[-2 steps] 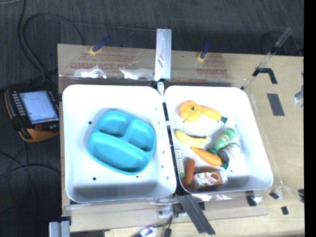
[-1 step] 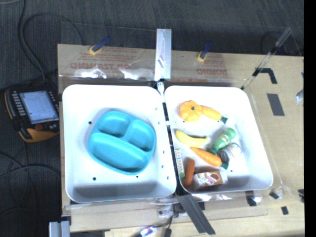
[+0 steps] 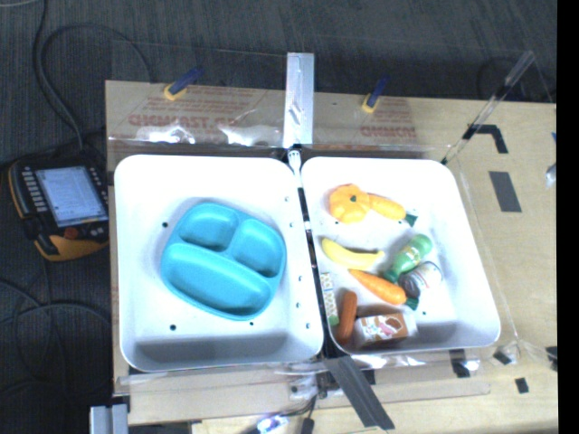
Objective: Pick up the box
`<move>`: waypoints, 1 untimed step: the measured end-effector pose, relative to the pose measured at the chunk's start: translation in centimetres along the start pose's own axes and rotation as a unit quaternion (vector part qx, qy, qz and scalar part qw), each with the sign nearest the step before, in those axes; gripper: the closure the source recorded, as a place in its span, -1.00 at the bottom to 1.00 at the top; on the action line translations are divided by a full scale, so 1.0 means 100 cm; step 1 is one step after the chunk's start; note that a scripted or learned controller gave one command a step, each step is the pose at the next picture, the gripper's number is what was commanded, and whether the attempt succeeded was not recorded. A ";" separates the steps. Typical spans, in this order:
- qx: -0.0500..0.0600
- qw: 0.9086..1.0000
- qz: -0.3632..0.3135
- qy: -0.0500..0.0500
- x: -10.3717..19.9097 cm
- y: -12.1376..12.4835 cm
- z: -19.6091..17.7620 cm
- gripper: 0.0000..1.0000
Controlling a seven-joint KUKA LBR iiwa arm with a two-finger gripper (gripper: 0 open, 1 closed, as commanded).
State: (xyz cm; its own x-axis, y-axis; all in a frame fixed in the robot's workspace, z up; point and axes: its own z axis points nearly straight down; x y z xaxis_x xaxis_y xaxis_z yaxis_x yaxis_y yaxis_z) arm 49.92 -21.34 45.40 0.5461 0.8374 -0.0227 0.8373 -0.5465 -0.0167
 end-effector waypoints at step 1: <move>0.002 1.000 0.000 -0.003 0.000 0.002 -0.007 1.00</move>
